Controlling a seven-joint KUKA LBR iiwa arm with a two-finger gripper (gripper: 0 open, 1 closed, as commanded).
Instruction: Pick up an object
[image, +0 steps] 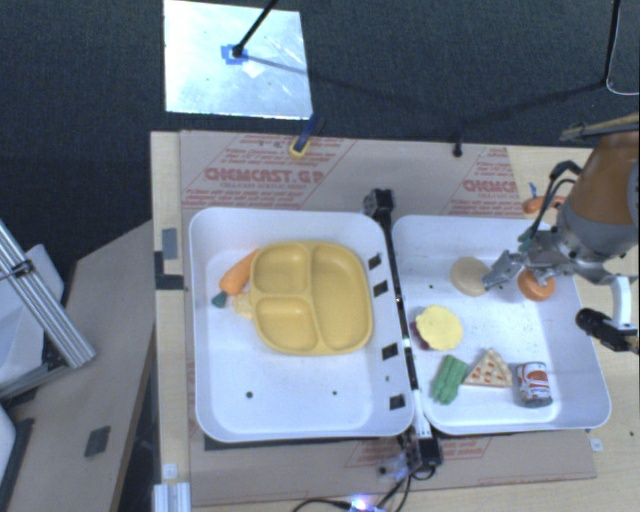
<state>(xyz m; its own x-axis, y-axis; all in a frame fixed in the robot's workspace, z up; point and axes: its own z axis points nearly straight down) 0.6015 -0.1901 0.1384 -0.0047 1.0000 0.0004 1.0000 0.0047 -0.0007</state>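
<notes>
My gripper (520, 271) hangs low over the upper part of the right bin (590, 400), at the end of the grey arm with its orange band (610, 180). It sits between a beige round piece (466, 275) on its left and an orange round piece (538, 288) just below and to its right. Further forward in the same bin lie a yellow disc (439, 326) on a purple piece, a green piece (449, 378), a pizza slice (489, 369) and a small can (533, 384).
The left bin (215, 400) holds a yellow divided plate (305, 297) with a carrot (236, 273) at its left side. A black divider (395, 300) runs between the bins. A black part of the arm (605, 330) juts over the right bin's right rim.
</notes>
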